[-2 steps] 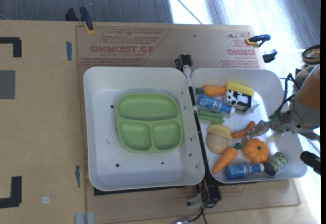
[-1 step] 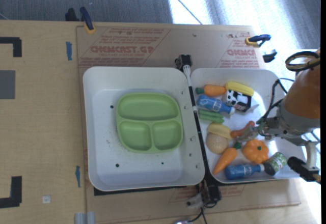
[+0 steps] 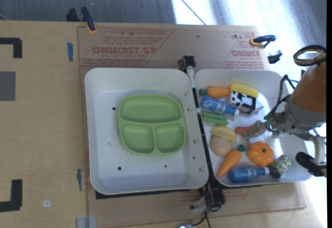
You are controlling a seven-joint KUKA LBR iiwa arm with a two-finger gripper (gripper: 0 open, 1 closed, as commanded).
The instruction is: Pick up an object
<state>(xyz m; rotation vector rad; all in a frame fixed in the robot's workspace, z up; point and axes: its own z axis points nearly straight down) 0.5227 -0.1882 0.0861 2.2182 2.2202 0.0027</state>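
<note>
The right bin (image 3: 270, 81) holds several toy foods. My gripper (image 3: 268, 122) is low over the bin's right half, at the right end of a reddish sausage-shaped toy (image 3: 248, 130) and just above an orange pumpkin (image 3: 260, 153). Whether it touches the sausage toy I cannot tell. Further left lie a carrot (image 3: 229, 162), a beige and yellow bun-like piece (image 3: 222, 140), a green piece (image 3: 213, 117), a blue bottle (image 3: 217, 106), a second carrot (image 3: 218, 91) and a yellow-topped black and white toy (image 3: 243, 97). Another blue bottle (image 3: 249, 173) lies along the front wall.
The left bin (image 3: 98, 118) holds a green three-compartment plate (image 3: 152, 123). The grey arm with its orange band (image 3: 311, 92) comes in over the right bin's right wall. Clamps (image 3: 262, 40) hold the cardboard sheet at the back. A cable runs between the bins.
</note>
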